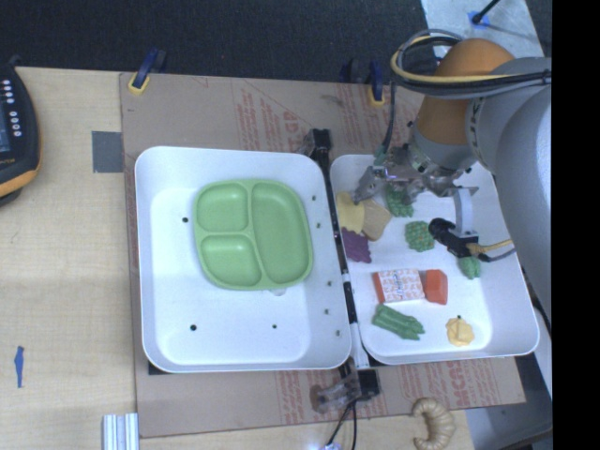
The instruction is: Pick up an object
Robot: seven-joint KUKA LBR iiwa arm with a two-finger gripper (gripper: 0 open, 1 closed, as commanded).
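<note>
My gripper [397, 182] hangs low over the far end of the right bin [511, 331], below the grey arm with its orange band. A dark green toy [400, 202] lies right under it; whether it is held cannot be made out. Close by to the left lie a yellow piece [350, 216], a tan piece [375, 221] and a purple piece [356, 246]. A green broccoli-like toy [418, 236] sits just in front of the gripper.
The right bin also holds a red-and-white box [397, 286], an orange-red block [435, 287], a green pea pod [397, 322], a small yellow toy [458, 331] and a small green piece [470, 267]. In the left bin [164, 326] lies a green divided plate [253, 233].
</note>
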